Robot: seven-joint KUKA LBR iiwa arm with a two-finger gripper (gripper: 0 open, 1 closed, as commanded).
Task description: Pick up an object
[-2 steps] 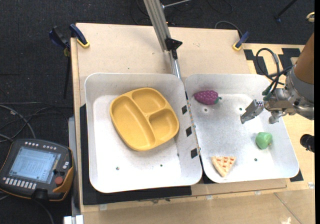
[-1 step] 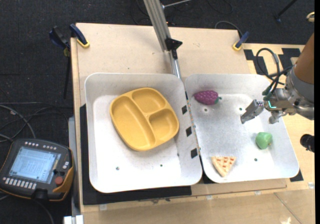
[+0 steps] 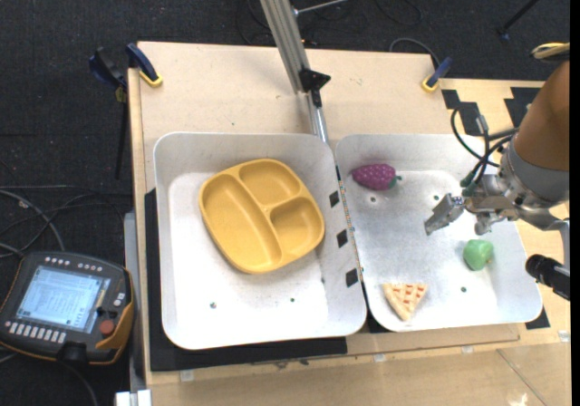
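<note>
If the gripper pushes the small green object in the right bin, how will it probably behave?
The green object looks rounded and lumpy, so it would probably roll or skid across the smooth floor of the right bin rather than stay put. It seems small and toy-like, so likely light. The gripper hangs just beside it.

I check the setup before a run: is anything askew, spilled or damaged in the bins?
Only the yellow tray sits turned at an angle in the left bin. Nothing looks spilled or broken.
</note>
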